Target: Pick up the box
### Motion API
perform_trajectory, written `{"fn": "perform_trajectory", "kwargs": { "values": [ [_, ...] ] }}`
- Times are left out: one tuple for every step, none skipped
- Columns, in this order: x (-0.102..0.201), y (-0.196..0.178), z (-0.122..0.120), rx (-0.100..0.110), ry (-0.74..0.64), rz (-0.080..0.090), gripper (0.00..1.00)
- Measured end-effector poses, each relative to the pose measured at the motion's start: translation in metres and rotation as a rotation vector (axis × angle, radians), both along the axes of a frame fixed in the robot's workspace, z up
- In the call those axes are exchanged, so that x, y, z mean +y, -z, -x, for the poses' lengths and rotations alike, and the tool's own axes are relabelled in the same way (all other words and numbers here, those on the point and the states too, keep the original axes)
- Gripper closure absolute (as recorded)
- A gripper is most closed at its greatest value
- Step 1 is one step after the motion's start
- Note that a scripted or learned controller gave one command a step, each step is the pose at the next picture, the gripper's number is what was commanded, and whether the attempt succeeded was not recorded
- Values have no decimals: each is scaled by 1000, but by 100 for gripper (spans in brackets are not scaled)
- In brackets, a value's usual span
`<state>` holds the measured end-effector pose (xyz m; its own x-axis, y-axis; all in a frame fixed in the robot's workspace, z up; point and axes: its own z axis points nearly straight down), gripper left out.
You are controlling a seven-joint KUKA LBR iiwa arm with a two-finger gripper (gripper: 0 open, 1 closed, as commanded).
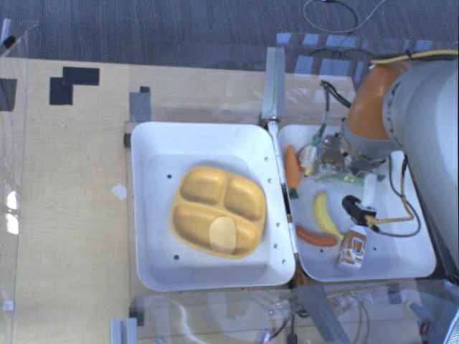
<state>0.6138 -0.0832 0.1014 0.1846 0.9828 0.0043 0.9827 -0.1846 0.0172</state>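
A banana [326,214], sausage [316,236] and carrot [292,166] crowd the small carton box [351,249] — the gripper's [331,158] grip cannot be told.

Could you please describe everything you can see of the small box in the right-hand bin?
The box is a small carton, brown and white with printing too blurred to read, apparently cardboard. It lies tilted on the floor of the right bin, near the front edge. Its upper left corner sits close to the red sausage, perhaps touching it. The banana lies just beyond. Nothing grips it.
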Motion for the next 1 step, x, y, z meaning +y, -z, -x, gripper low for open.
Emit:
{"fn": "perform_trajectory", "kwargs": {
  "values": [
    [-27, 11, 34, 3, -407, 9, 100]
  ]
}}
